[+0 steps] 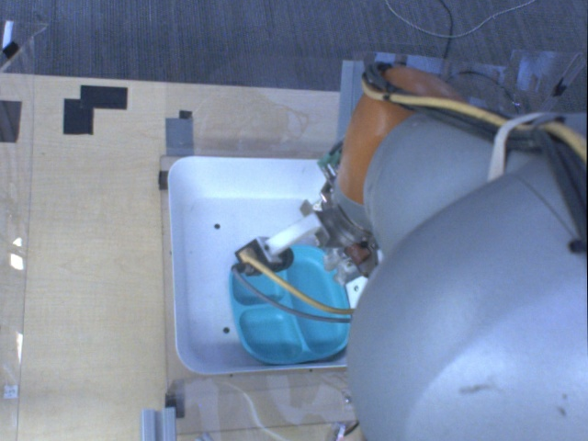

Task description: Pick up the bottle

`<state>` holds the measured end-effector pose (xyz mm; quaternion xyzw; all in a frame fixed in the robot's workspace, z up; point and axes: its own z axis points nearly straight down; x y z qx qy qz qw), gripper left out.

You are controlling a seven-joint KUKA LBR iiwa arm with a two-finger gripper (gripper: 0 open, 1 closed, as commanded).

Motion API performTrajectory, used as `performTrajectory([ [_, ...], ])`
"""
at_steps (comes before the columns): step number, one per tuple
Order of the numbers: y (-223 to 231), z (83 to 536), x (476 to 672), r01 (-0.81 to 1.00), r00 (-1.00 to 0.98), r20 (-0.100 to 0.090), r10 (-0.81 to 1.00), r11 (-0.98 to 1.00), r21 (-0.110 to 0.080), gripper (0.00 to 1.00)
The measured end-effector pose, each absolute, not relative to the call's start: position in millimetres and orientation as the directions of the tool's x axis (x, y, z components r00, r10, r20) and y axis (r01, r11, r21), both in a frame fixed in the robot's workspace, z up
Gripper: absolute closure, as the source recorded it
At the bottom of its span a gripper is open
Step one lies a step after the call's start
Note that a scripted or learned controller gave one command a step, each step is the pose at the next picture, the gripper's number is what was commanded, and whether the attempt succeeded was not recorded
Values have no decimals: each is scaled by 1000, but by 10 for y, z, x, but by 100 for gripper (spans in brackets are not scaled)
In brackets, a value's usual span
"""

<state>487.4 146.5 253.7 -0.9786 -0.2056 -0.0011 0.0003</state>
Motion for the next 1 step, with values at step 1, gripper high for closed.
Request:
performTrajectory([
  [1, 1463, 2530, 4873, 402, 916, 1, 402, -916, 0, 0],
])
